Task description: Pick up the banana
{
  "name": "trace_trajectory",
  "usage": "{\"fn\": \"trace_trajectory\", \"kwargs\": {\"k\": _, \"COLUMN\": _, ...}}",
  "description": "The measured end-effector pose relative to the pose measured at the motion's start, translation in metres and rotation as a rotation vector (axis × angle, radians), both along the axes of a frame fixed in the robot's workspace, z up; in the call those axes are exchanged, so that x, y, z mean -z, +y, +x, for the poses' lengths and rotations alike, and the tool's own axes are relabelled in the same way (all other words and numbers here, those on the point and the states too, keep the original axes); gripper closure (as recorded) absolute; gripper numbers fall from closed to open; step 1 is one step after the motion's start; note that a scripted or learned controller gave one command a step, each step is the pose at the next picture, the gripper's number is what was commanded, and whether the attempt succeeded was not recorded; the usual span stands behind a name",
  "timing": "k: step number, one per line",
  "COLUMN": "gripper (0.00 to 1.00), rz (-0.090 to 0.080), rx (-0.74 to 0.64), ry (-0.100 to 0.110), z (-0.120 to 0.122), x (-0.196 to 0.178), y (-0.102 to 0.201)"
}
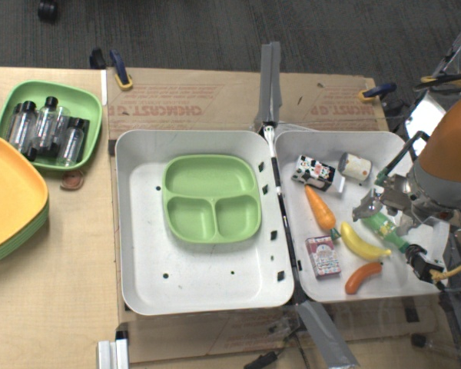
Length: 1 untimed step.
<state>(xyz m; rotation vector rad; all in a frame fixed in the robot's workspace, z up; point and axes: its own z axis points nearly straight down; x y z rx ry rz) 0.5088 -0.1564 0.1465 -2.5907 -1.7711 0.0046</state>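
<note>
The banana (361, 242) lies in the right bin (346, 141), between the carrot (320, 208) and the sausage (363, 277), beside a green object (386, 227). The gripper (378, 206) hangs just above the banana's upper end; whether it is released or clenched cannot be told. The left bin (138, 229) holds a green tray (212, 198).

Two bins side by side, mid-frame on the surface (69, 298).
I see a divided tray (212, 198) in the left bin (138, 275); in the right bin (323, 283), the banana (361, 242) lies lower right, carrot (320, 208) to its left, tool (378, 204) just above it.
</note>
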Motion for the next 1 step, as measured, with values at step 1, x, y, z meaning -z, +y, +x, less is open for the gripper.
{"fn": "trace_trajectory", "kwargs": {"k": 1, "gripper": 0.00, "rz": 0.000, "rx": -0.247, "ry": 0.000, "z": 0.0270, "x": 0.0209, "y": 0.0267}}
